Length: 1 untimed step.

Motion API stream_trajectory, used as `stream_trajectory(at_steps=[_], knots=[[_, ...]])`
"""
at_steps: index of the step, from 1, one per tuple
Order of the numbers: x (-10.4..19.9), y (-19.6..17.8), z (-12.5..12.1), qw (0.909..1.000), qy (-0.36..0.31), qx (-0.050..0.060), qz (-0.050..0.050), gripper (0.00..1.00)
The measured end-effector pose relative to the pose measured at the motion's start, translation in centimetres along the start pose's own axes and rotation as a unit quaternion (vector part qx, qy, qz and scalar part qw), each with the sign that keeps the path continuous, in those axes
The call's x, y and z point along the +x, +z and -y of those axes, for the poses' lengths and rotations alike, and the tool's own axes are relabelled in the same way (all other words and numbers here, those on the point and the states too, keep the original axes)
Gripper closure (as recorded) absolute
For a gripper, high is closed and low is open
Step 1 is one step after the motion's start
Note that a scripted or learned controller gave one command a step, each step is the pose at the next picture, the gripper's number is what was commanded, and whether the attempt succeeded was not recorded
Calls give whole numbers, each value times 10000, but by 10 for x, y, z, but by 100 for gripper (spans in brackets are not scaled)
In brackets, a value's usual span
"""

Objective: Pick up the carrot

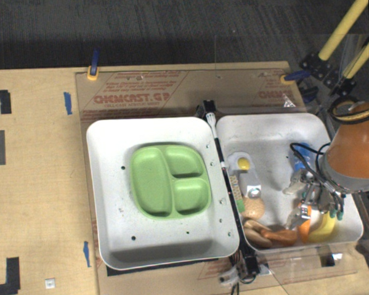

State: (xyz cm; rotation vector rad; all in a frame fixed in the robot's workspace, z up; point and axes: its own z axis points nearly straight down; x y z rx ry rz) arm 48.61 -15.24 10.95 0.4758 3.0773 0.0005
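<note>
2 shallow white bins sit side by side on the bench: the left bin [106,179] holds a green divided plate [169,180] with 3 compartments, lying roughly at its centre, and the right bin [267,130] holds a clutter of small things along its near and left sides. The arm [356,153] reaches in from the right, its orange band showing above the wrist, and the gripper [307,200] is down low over the near right part of the right bin, among cables and metal parts. I cannot tell from this slanted view what state the gripper is in, nor whether anything sits in it. The carrot [304,230] appears as a small orange piece at the near right corner of the right bin, just below the gripper and touching a yellow banana [324,226] on its right. To the carrot's left, along the near wall, lie brown, sausage-like items [269,234], and above them a round tan item [254,208]. Farther up the bin's left side is a small white item with a yellow centre [241,164]. A blue cable [301,154] loops near the wrist.
</note>
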Motion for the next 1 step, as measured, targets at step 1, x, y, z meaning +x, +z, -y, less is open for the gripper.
stream_trajectory(at_steps=[1], knots=[[-13,16,12,9918,-1272,-16,131,0]])
